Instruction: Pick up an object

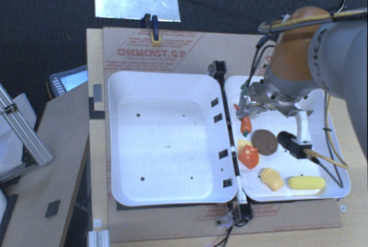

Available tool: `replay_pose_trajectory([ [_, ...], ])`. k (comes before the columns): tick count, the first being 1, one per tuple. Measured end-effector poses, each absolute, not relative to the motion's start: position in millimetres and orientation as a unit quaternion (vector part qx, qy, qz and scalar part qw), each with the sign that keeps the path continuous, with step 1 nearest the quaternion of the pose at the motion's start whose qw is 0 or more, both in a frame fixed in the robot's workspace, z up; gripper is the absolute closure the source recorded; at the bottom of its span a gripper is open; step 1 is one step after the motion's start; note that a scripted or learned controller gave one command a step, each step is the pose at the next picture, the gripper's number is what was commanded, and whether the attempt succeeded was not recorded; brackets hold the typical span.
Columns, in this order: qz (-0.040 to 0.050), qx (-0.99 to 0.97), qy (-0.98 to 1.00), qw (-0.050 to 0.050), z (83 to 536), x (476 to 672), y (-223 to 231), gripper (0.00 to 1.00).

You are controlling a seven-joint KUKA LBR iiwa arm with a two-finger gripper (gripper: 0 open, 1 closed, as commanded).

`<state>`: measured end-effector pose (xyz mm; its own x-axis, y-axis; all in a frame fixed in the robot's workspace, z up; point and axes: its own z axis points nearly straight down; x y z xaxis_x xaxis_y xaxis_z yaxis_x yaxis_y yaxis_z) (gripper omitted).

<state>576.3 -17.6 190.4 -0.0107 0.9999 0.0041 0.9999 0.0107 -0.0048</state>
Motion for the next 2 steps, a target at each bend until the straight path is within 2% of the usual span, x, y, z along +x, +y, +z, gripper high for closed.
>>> replay_pose_trajectory([
  [1,0.001,-0.707,-0.707,0.002,183,522.2,-14,1.0],
  [2,-0.0048,-0.704,-0.71,-0.006,230,639.0,-9,1.0],
])
